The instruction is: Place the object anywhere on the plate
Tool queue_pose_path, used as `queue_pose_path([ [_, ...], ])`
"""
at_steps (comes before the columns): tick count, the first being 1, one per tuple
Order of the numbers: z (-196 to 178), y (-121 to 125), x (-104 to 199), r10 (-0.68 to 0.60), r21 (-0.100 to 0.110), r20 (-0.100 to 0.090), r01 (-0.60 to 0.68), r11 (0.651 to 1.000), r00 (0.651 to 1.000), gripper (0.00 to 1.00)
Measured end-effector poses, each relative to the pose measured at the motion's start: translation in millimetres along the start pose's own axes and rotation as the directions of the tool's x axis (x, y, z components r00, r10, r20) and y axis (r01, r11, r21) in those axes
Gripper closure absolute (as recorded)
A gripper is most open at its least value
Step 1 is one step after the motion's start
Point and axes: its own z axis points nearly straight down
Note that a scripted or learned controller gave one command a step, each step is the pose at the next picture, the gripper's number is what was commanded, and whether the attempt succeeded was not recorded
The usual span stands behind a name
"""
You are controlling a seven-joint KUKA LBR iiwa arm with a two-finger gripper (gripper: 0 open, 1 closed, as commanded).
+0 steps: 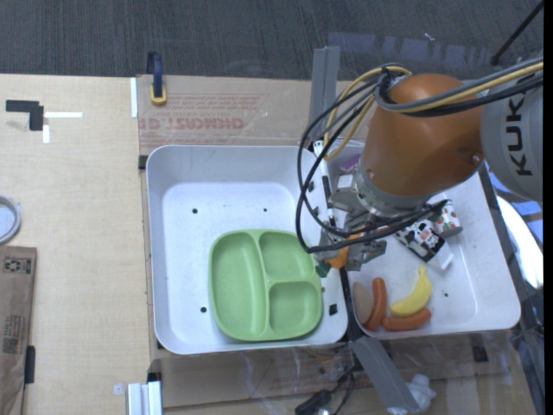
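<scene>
step: carry toward plate, likely | gripper (344,253) above the rim between the two bins, small orange-and-green object (335,258) apparently at its tip; grip state cannot be told | green plate (266,285) in left bin's near-right corner | next: shift left over plate, lower, release

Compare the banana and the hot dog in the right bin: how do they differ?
The banana is yellow, while the hot dog is reddish-orange. The banana is a single short crescent; the hot dog forms a longer bent shape, running down and then along the bin's near wall. The banana lies farther into the bin, in the hot dog's bend. Both are curved toy foods lying flat in the right bin.
</scene>
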Motion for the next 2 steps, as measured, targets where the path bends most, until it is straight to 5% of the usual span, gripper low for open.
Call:
queue_pose_path([
  [1,0.0,0.0,0.2,0.001,0.000,0.000,-0.001,1.000,1.000,0.00],
  [2,0.0,0.0,0.2,0.001,0.000,0.000,-0.001,1.000,1.000,0.00],
])
